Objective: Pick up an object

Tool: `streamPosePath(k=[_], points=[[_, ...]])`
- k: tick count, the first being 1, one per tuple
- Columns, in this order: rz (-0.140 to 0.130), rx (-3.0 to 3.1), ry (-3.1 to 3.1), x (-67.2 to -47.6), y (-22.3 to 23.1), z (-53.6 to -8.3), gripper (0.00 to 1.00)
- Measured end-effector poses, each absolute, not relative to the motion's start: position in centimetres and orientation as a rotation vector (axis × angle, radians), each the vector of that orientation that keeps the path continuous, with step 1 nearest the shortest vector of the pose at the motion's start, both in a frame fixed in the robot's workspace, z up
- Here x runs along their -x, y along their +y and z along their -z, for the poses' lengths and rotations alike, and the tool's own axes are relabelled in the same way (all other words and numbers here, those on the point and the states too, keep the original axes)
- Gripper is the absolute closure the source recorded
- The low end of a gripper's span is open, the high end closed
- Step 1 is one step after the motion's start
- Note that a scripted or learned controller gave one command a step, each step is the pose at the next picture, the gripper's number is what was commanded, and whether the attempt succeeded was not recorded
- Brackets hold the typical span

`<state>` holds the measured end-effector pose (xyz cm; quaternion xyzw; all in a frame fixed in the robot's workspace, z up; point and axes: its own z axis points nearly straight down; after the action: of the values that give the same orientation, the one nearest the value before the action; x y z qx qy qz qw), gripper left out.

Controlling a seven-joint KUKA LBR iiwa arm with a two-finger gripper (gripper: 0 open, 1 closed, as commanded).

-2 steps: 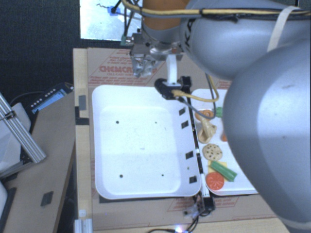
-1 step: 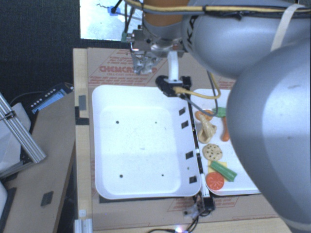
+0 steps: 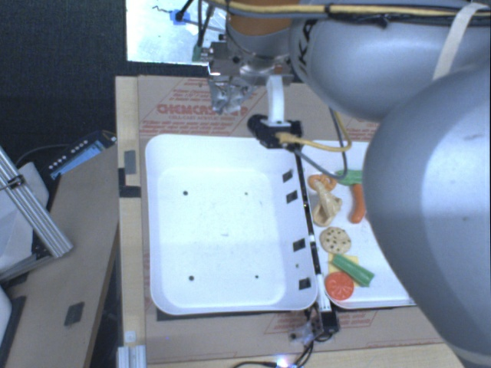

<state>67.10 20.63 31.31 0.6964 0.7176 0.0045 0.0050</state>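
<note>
Jaws (image 3: pixel 225 98) above left bin's (image 3: pixel 161 228) far rim, opening unclear; toy foods (image 3: pixel 335 240) in right bin (image 3: pixel 383 294)

Dark carpet floor (image 3: pixel 54 60) surrounds a cardboard-topped bench (image 3: pixel 126 205); bright patch (image 3: pixel 157 18) behind.

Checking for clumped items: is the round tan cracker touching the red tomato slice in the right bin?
Apart. The camera view shows the round tan cracker and red tomato slice separated by white bin floor.
</note>
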Motion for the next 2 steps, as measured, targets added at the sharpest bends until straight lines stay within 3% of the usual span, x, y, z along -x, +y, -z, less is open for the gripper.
streamPosePath(k=[2], points=[[-0.019,-2.167,2.255,-67.2,20.7,-33.6,1.00]])
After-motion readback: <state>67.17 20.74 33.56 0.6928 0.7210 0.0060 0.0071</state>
